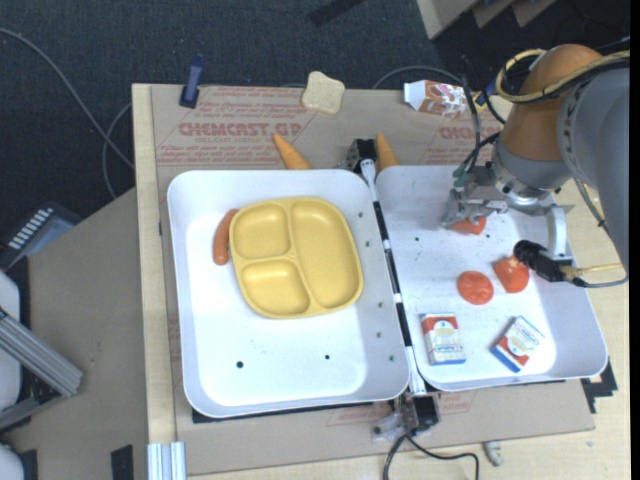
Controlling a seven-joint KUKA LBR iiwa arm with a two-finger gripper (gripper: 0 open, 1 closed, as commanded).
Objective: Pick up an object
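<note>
Two small cartons [443, 338] lie nearest; fingers [470, 211], grip unclear, hover over a small, likely light red piece [470, 225].

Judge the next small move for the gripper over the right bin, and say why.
Probably a short straight descent, then close. The gripper sits directly above a small red-orange item near the back of the right bin, and that item shows below the fingers, not between them, so nothing looks grasped yet.
</note>
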